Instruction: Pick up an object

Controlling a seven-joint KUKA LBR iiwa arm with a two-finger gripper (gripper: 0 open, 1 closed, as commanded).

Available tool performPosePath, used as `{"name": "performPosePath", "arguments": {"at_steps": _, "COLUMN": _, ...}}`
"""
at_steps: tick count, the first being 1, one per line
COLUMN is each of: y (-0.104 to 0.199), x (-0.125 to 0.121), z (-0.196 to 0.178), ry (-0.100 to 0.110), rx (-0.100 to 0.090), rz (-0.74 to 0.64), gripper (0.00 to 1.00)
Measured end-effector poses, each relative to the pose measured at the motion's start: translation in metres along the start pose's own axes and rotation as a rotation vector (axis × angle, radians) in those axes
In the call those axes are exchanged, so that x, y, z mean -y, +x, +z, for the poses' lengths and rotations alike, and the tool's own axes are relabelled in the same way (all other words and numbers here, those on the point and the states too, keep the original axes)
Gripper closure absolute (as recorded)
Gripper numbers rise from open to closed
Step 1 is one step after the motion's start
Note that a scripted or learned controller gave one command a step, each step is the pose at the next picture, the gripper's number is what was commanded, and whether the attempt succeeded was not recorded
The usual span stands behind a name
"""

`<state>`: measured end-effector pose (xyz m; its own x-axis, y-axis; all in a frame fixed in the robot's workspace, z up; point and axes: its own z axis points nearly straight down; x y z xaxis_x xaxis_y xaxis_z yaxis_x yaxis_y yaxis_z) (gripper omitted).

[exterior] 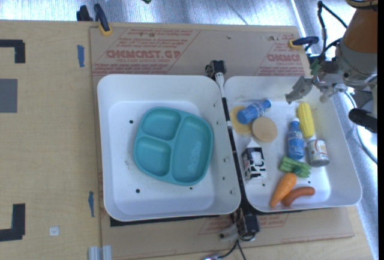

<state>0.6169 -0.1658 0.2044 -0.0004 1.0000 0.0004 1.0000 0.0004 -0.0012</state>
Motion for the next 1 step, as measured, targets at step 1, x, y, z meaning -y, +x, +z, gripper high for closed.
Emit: {"name": "performPosePath", "arguments": {"at_steps": 1, "y": 0.0029, "x": 0.0483, "z": 0.1190, "ry": -0.002, "rx": 0.000, "rz": 0.012, "gripper": 0.00}}
